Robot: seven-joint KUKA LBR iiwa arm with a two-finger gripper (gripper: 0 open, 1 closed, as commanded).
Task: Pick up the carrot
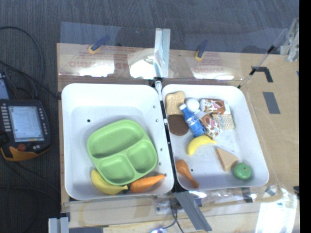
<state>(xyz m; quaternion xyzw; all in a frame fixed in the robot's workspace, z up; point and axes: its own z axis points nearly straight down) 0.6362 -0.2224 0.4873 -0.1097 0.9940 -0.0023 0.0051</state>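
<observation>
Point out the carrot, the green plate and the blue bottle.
carrot (147, 182): camera view, middle of its body.
green plate (99, 141): camera view, its left rim.
blue bottle (194, 123): camera view, middle of its body.

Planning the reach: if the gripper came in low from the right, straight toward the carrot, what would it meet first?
Probably the green apple, then the orange-brown piece, before reaching the carrot beside the green plate; heights are unclear from above.

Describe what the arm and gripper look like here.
Pale, blurred piece at the upper right edge, a thin dark rod slanting from it toward the bench; too little to tell whether it belongs to the arm.
</observation>
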